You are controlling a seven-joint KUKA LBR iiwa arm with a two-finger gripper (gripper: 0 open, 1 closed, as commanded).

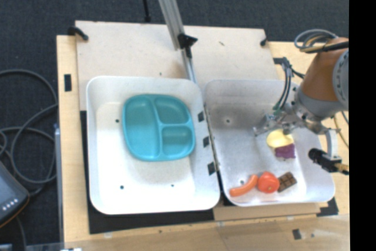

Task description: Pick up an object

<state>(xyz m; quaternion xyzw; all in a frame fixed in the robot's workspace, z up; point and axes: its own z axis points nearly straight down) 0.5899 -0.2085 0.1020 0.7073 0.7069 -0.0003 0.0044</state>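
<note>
target: small yellow rounded plastic toy at 3 o'clock in right white bin, touching purple piece | handling: likely light, stiff, slippery; pinch across its middle | pincer directly above it, opening cannot tell

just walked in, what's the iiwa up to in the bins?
The arm reaches in from the right, with its gripper low over the right bin, right at a yellow item that sits against a purple one. Whether it has hold of either can't be told from this view. Further toward the front of that bin lie an orange carrot-shaped piece, a red-orange round piece and a small brown block. The left bin holds a teal divided plate, untouched.
</note>
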